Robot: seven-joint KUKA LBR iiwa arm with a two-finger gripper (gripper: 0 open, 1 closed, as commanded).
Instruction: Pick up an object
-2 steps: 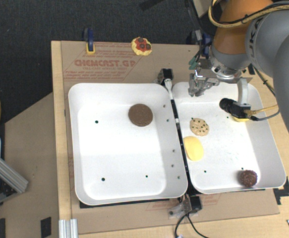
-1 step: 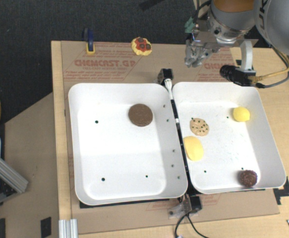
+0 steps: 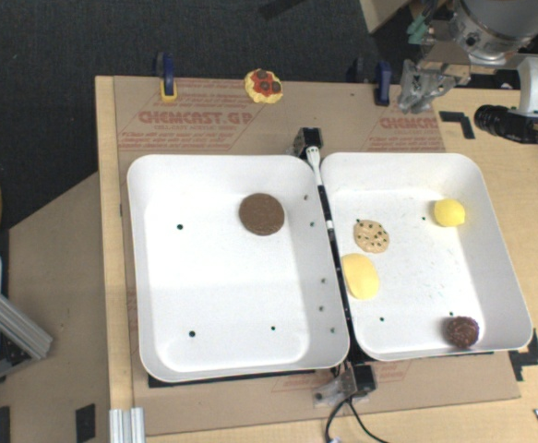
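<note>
Two white bins sit side by side on my counter point(image 3: 490, 340), and the claw point(image 3: 419, 95) hangs above the counter's far edge, beyond the far rim of the right bin point(image 3: 495, 275), with nothing between its fingers that I can see. I cannot tell from here whether it is apart or together; it is small and blurred against the brown board.

Nearest to the claw, toward me and a little to its right side in the frame, lies a small yellow ball point(image 3: 449, 212) in the right bin. Further toward me from the claw are a pale chocolate-chip cookie point(image 3: 371, 236) and, just beyond it, a yellow oval piece point(image 3: 361, 276), both close to the bin's inner wall. Farthest from the claw in that bin, at the near corner, sits a dark brown lump point(image 3: 462, 331).

Across the divide, well apart from the claw, a round brown cookie point(image 3: 262, 214) rests alone in the left bin point(image 3: 158, 275). Level with the claw along the board's far edge, I see a small yellow and red piece point(image 3: 264, 86) outside both bins, and a blue clamp point(image 3: 383, 82) just beside the claw.
</note>
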